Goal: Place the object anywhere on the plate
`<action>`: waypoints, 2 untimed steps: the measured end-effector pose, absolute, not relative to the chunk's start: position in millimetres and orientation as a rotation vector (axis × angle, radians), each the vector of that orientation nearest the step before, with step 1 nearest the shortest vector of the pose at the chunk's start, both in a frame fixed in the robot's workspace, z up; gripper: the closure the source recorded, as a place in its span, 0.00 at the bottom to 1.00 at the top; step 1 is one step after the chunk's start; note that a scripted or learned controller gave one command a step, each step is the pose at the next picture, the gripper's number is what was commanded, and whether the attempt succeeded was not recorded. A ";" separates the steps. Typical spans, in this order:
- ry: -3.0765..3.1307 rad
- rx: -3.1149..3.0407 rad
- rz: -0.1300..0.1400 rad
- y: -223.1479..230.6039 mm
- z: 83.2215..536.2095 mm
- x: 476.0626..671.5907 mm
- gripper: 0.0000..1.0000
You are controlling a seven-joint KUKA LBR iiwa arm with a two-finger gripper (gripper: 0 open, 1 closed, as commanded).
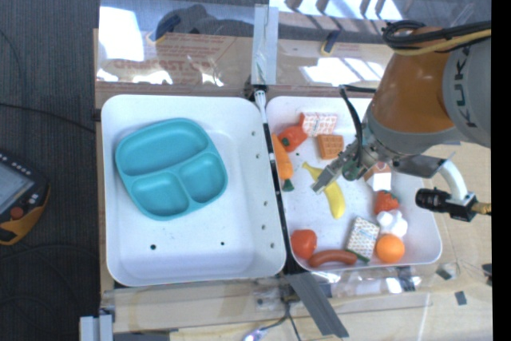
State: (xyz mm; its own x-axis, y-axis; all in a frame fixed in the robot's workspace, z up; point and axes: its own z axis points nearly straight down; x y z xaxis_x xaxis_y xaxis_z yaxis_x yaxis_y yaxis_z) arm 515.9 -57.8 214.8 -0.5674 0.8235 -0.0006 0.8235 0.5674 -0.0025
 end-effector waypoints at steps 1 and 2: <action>-2.921 -1.154 0.002 15.5 208.5 552.1 1.00; -2.975 -1.006 0.002 90.7 182.2 577.1 1.00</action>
State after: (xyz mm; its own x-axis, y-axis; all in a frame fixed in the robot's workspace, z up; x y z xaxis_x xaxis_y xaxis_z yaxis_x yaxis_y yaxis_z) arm 577.1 90.7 182.2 -0.7946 0.6071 0.0008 0.6071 0.7946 -0.0017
